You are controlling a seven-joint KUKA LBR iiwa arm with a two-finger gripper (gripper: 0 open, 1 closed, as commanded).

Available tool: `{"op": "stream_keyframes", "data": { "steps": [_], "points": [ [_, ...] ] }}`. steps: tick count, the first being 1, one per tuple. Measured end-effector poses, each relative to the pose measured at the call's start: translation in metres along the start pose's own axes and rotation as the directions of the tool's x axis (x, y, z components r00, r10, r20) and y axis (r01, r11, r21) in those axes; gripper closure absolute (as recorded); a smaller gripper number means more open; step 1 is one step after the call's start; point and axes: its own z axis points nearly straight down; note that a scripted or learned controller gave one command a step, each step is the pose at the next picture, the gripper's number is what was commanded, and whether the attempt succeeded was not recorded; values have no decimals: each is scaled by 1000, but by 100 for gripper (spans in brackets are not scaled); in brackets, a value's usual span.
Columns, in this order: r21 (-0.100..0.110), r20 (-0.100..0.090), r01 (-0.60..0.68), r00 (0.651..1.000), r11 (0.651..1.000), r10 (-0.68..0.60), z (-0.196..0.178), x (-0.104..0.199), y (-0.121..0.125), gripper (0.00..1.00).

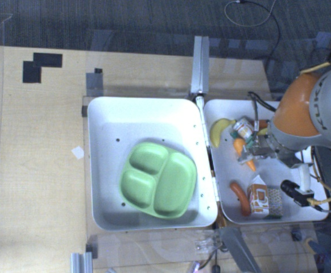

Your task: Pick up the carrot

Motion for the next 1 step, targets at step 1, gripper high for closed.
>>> {"op": "stream_keyframes", "data": {
  "steps": [1],
  "points": [
    [14,-1,-36,999,999,36,-128,44,39,100]
  ]
}}
